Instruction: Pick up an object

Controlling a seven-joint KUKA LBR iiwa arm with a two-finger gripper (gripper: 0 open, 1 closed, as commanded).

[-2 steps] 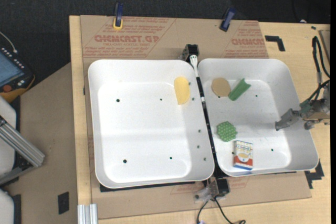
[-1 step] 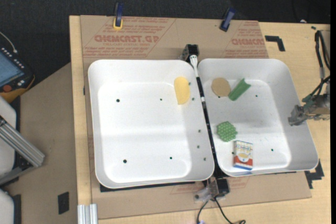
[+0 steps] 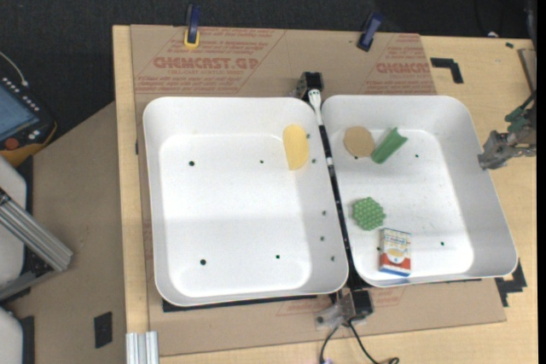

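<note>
Two shallow white bins sit side by side on a desk (image 3: 256, 55) covered with brown cardboard printed in red lettering, seen from a fixed camera looking down at a slant. The left bin (image 3: 171, 124) carries a single pale yellow oblong piece (image 3: 295, 147), lying near its upper right corner, just beside the divide between the two bins. The right bin (image 3: 461, 132) carries four things: a tan rounded object (image 3: 357, 141) near its upper left, a green elongated block (image 3: 388, 145) lying tilted and touching the tan object's right side, a green knobbly round object (image 3: 368, 213) lower down toward the bin's left wall, and a small red, white and blue box (image 3: 395, 252) just below it, near the front rim. The two green items lie well apart from each other. At the view's right edge, beside the outer wall of the right bin, a grey metal gripper (image 3: 503, 147) hangs over the bare cardboard, outside both bins and apart from every object; whether it is spread or pressed together cannot be told at this distance, and nothing is seen held in it. Two blue clamps (image 3: 193, 20) pin the cardboard along the desk's far edge. A black cable fitting (image 3: 311, 84) sits at the far end of the gap between the bins, and another (image 3: 351, 307) at the near end.
</note>
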